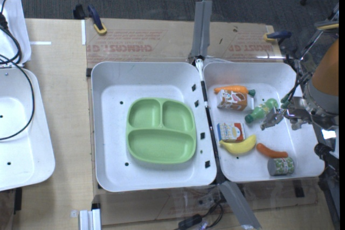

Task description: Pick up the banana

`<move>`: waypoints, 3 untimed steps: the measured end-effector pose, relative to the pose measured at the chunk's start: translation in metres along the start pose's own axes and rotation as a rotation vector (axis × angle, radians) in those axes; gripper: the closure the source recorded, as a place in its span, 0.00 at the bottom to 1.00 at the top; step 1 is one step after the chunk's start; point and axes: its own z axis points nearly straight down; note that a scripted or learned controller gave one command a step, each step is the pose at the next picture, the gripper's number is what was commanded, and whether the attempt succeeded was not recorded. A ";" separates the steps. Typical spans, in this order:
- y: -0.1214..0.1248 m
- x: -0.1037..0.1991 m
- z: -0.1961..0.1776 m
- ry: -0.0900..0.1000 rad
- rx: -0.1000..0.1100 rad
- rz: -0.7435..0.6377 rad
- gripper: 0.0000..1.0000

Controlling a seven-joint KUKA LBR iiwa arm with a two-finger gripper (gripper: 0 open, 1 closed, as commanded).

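Nearest us in the right bin (302,172), by its front edge, we see a small can (281,165) and an orange carrot (271,151). Beside them lies the banana (239,145), just below a small carton (230,131). The gripper (275,118) hangs above mid-bin, empty; we cannot tell how its fingers stand. Farther back lie a green bottle (261,111), a packet (233,99) and another carrot (230,89). The left bin (105,132) holds a green divided plate (160,130).
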 end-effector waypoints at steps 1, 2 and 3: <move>-0.014 0.044 0.089 0.000 -0.002 -0.124 0.00; -0.014 0.043 0.084 0.001 0.003 -0.119 1.00; 0.008 0.136 -0.011 -0.003 -0.002 0.163 1.00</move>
